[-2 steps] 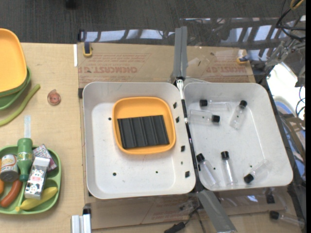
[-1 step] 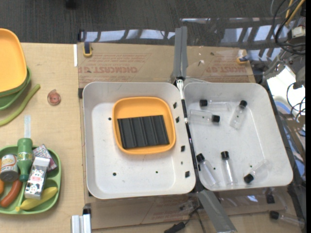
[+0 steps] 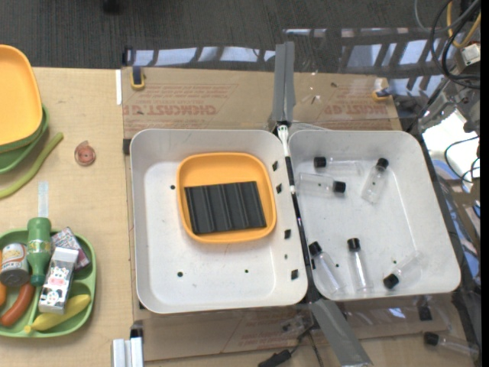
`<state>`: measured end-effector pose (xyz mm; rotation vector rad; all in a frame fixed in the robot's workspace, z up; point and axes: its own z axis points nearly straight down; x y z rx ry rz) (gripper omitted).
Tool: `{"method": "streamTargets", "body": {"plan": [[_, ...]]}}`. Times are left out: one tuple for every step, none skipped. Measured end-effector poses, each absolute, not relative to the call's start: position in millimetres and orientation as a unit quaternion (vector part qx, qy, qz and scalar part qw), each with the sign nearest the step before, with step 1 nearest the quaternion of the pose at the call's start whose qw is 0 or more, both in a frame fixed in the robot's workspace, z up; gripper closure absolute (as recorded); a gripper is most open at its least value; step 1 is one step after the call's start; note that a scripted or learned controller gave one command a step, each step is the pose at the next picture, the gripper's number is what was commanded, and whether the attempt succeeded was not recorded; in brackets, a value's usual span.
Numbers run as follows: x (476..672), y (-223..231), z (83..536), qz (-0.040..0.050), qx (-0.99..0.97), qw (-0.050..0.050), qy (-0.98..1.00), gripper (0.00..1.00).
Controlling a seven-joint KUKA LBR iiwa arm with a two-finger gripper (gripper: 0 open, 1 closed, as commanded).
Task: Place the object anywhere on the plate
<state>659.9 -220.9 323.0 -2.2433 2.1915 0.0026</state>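
Left bin (image 3: 153, 274): holds an orange plate (image 3: 191, 178) with rounded corners, lying in the upper middle of the bin. A dark ribbed slab (image 3: 226, 207) lies flat on the plate and covers most of its centre. The plate rim is visible all round it.

Right bin (image 3: 428, 228): six clear vials with black caps, all lying on the bin floor, well apart from the plate.
- vial 1 (image 3: 336, 163): near the top, cap to the left.
- vial 2 (image 3: 321, 183): just below vial 1, cap to the right.
- vial 3 (image 3: 374, 180): upper right, tilted, cap uppermost.
- vial 4 (image 3: 322, 262): by the left wall, low in the bin.
- vial 5 (image 3: 357, 266): beside vial 4, lengthwise up-down, cap at the top.
- vial 6 (image 3: 403, 272): lower right corner, cap at the lower left.

The two bins touch along their inner walls and rest on a sheet of cardboard (image 3: 199, 102).

Worktop (image 3: 92, 205), left of the bins: a small pink disc (image 3: 85, 154); a stack of orange and green dishes (image 3: 15, 98) at the upper left edge; a green tray (image 3: 84, 297) at the lower left carrying toy food, including a green bottle (image 3: 38, 247), a carton (image 3: 55, 281) and a banana (image 3: 61, 312).

Tool: state cannot be told from this view.
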Motion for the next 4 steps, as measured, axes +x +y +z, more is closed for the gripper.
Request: {"method": "streamTargets", "body": {"plan": [[659.9, -219, 320, 0.0003, -0.815, 0.003, 0.579, 0.00], [659.6, -212, 301, 0.0014, -0.888, 0.002, 0.459, 0.00], [660.1, -207, 326, 0.0000, -0.955, 0.002, 0.296, 0.00], [659.9, -219, 294, -0.0003, -0.994, 0.002, 0.106, 0.00]]}}
